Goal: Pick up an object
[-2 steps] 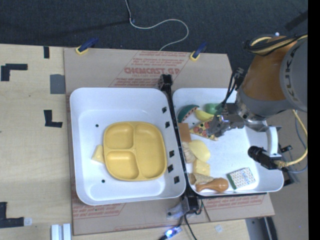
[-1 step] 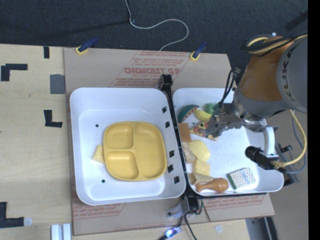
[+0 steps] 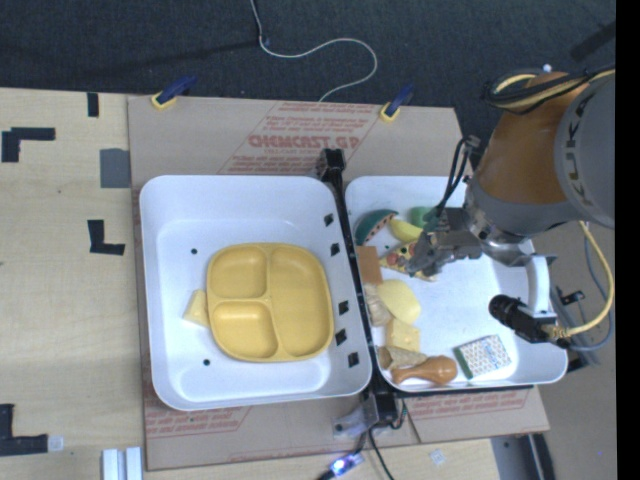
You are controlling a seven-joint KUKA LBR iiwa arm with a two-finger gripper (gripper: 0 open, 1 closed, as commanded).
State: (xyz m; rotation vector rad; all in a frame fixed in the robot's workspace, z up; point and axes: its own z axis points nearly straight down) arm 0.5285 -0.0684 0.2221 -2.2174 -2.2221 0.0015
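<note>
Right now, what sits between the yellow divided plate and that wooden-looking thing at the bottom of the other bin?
In the camera view, between the yellow plate and the brown wooden piece runs the black divider where both bins meet, then a pale yellow chunk.

A divided plate lies in the left bin; small objects crowd the right bin.

You've got two white bins, the left one holding a mustard-yellow divided tray. Right bin's a mix: pale yellow lemon-ish piece, brown wooden-looking thing, a green bit, plus a small card with a blue-grey speckled pattern.
</note>
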